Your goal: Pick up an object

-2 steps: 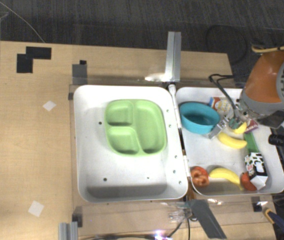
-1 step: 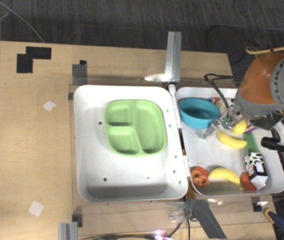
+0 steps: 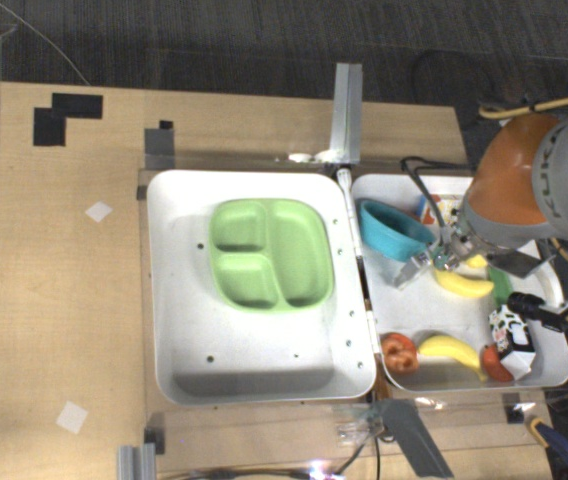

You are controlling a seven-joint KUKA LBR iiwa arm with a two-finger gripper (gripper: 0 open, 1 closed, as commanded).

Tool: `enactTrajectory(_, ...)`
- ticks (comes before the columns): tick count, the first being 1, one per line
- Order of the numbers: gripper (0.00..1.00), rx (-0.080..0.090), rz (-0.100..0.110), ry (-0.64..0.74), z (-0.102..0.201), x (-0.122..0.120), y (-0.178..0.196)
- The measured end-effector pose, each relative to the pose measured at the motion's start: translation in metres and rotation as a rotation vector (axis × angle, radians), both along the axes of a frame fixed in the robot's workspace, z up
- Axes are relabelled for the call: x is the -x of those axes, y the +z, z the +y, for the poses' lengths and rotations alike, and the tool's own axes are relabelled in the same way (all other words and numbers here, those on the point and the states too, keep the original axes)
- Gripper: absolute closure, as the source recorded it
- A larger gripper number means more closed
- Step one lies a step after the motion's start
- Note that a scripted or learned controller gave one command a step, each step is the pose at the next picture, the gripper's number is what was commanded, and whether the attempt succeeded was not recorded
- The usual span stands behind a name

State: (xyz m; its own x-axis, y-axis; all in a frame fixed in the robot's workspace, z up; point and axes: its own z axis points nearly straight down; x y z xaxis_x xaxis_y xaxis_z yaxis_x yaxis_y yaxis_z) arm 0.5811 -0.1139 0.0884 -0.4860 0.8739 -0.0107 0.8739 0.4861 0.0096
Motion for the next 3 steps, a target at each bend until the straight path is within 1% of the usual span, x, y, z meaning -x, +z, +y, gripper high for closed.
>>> enactTrajectory(1, 0.00, -0.003, 0.026, -0.210, -0.007, -0.077, 0.012)
enactTrajectory(2, 0.00, 0.005, 0.034, -0.371, 0.008, -0.083, -0.003)
enactTrajectory(3, 0.00, 0.005, 0.028, -0.561, 0.016, -0.084, -0.003)
